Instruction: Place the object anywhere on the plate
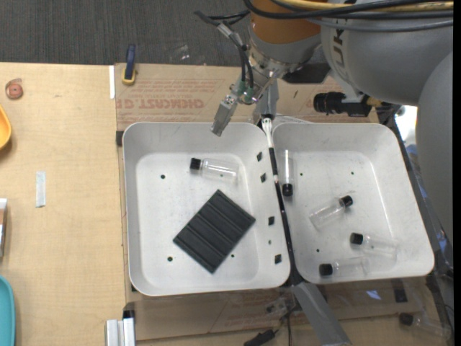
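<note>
- Stage of task: not yet accomplished. The black ribbed plate (215, 231) lies flat and skewed on the floor of the left bin (137, 215), and nothing rests on it.
- Candidate object: a clear vial with a black cap (212, 168) lies on its side in the same bin, behind the plate and apart from it. It is judged to be the likeliest thing to be moved.
- Other vials: four more lie in the right bin (403, 186). One lies along the left wall (286, 173), one near the middle (330, 209), and two towards the front (372, 244) (344, 268). All are well apart from the plate.
- Pincer: the gripper (242, 127) hangs over the back rims where the two bins meet. Its fingers (222, 117) appear spread apart, with nothing between them.
- Relation of object to pincer: the left-bin vial lies in front of the gripper and a little to the camera's left, down on the bin floor and untouched.
- Remaining work, as judged: descend on a vial, close on it, carry it over the plate and release it.
</note>
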`<state>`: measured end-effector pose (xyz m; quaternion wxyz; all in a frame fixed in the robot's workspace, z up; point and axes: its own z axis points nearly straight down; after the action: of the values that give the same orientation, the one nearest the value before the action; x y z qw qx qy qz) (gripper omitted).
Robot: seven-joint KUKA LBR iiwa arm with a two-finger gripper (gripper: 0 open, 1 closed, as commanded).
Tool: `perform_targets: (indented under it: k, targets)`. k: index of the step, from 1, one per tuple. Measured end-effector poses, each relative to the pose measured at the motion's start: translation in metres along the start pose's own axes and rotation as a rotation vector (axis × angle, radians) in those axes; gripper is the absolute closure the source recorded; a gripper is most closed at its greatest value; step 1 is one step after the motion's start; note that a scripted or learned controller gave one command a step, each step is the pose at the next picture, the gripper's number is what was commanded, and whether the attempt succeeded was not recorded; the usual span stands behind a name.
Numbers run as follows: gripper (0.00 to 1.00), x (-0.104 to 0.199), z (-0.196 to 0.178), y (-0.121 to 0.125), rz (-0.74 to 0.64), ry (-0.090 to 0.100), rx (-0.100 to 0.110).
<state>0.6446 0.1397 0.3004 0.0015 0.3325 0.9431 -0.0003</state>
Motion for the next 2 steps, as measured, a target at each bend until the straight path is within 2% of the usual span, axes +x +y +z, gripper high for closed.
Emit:
perform_targets:
  k: [1, 2]
  targets:
    - [1.00, -0.001, -0.008, 0.001, -0.002, -0.003, 0.001]
    - [1.00, 0.041, -0.141, 0.053, -0.086, 0.001, 0.000]
